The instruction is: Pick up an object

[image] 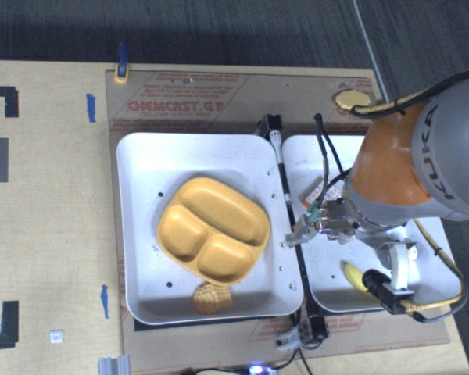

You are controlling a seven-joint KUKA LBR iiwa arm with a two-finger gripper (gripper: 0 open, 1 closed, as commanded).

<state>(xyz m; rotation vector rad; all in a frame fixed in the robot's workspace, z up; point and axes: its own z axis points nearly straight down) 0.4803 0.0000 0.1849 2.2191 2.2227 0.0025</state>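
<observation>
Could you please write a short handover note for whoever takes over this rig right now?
End effector: low over the right bin, by its left wall; I cannot tell whether it is open or shut, and no object is visibly in it.
Left bin: a yellow divided tray in the middle, with a small tan ridged object touching its near edge.
Right bin: a yellow banana-like piece near the front, partly hidden by the arm.
Done: nothing visibly picked up.
Left: grasp one object and lift it.
</observation>
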